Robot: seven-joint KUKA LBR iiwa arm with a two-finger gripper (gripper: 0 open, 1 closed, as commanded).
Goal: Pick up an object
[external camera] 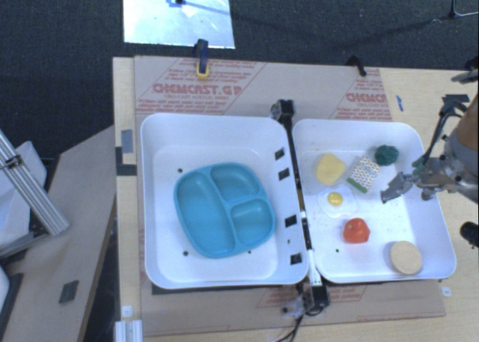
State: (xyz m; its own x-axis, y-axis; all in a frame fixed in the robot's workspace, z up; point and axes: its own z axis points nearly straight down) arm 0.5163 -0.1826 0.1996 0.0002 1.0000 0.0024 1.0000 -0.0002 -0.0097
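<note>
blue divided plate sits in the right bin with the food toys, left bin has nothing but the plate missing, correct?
Not quite. The camera view shows the blue divided plate in the left bin, alone. The food toys, such as the red piece and the tan round piece, lie in the right bin, apart from the plate.

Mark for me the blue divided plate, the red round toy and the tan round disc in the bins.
Blue divided plastic plate [223,209], camera view, on its central ridge.
Red round toy [356,230], camera view, on its top.
Tan round flat disc [406,257], camera view, on its flat face.

Arm [465,155] cut off at right edge
</note>
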